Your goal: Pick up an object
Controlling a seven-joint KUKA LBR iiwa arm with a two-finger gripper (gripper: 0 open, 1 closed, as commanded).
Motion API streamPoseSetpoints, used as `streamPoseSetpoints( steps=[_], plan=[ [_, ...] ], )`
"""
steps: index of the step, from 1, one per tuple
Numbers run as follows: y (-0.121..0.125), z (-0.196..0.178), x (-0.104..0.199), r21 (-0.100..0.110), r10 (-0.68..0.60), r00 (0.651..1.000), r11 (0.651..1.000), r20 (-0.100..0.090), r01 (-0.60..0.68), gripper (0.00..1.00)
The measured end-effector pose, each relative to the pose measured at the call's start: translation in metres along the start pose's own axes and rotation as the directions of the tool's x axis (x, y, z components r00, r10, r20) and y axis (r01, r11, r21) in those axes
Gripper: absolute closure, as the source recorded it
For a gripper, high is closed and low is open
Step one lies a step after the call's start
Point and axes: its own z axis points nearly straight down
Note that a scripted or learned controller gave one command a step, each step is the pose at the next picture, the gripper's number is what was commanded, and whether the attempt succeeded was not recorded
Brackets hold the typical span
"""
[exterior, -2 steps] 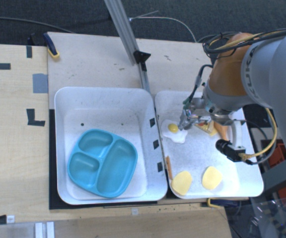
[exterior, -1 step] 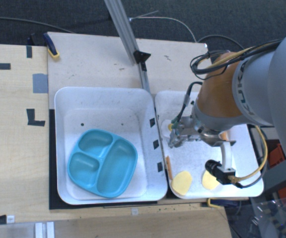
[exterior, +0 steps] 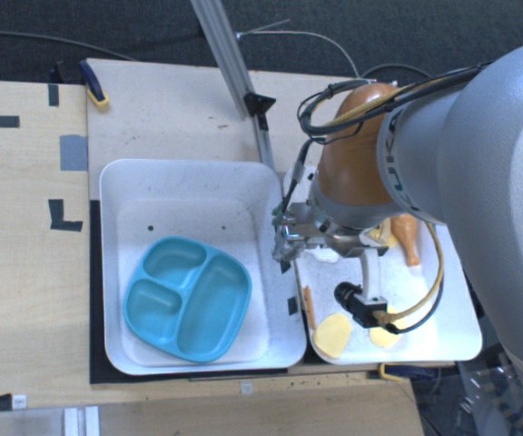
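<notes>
White bin rims [exterior: 278, 334] meet beneath the tool [exterior: 286, 243]; I cannot tell its grip. Bare bin floor lies between it and the blue plate [exterior: 187, 298].

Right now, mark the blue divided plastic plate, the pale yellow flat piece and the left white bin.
blue divided plastic plate [exterior: 212, 302], camera view, large compartment.
pale yellow flat piece [exterior: 332, 336], camera view, centre.
left white bin [exterior: 189, 209], camera view, bare floor.
</notes>
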Motion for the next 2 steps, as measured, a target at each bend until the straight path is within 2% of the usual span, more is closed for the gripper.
streamPoseSetpoints(
  steps=[1, 2],
  plan=[
    [0.033, 0.0, 0.003, -0.001, 0.006, 1.0, 1.0, 0.001, -0.006, 1.0],
    [-0.009, 0.0, 0.006, 0.004, 0.009, 1.0, 1.0, 0.003, -0.009, 1.0]
  ],
)
